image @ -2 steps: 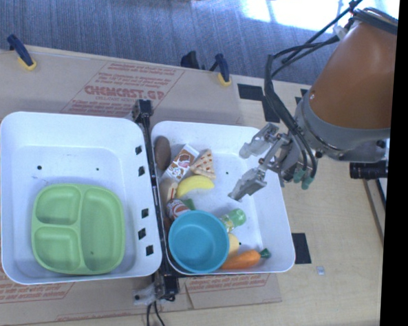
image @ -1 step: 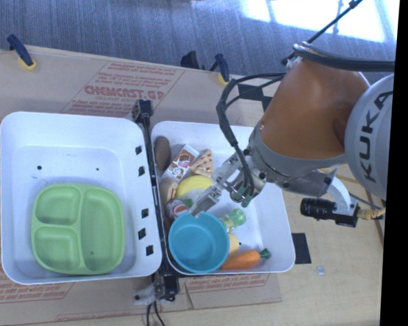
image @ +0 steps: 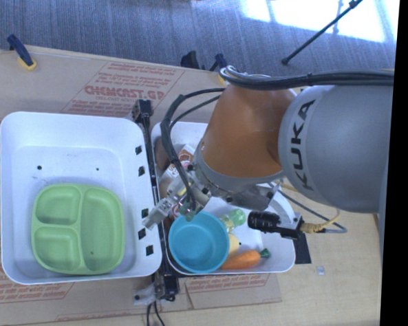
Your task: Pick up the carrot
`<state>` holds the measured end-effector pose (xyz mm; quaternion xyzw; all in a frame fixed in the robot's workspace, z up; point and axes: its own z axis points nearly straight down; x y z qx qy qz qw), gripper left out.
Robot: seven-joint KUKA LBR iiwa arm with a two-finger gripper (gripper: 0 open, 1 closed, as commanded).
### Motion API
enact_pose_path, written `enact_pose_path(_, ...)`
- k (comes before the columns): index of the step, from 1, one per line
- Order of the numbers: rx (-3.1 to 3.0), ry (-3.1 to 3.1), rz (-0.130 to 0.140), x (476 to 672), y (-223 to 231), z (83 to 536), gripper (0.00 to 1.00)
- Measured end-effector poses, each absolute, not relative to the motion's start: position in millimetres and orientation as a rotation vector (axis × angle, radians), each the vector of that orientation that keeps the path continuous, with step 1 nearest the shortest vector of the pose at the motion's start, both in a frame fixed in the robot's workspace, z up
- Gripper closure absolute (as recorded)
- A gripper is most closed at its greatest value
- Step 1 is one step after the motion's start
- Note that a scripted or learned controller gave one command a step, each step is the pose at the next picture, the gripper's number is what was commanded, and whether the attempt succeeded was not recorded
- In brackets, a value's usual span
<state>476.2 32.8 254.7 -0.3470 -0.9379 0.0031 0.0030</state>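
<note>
Reaching in from the right, a grey arm [image: 329,146] with an orange band covers most of the right white bin [image: 284,264], its claw [image: 181,204] low by the bin's left wall, whether apart or together I cannot tell. At that bin's near edge lies the carrot [image: 245,259], touching a blue bowl [image: 197,244] on its left. A green divided plate [image: 79,229] sits in the left white bin [image: 68,133] on the desk [image: 326,304].

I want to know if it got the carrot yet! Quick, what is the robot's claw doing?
Gripper: hidden under the arm's wrist, so open or shut cannot be told. The carrot lies in the right bin, beside the blue bowl.
</note>
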Motion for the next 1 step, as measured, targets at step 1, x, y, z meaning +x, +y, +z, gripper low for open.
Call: enact_pose_path(1, -1.238, -2.887, 0.013, 502.0, -48.5, 264.6, 0.0)
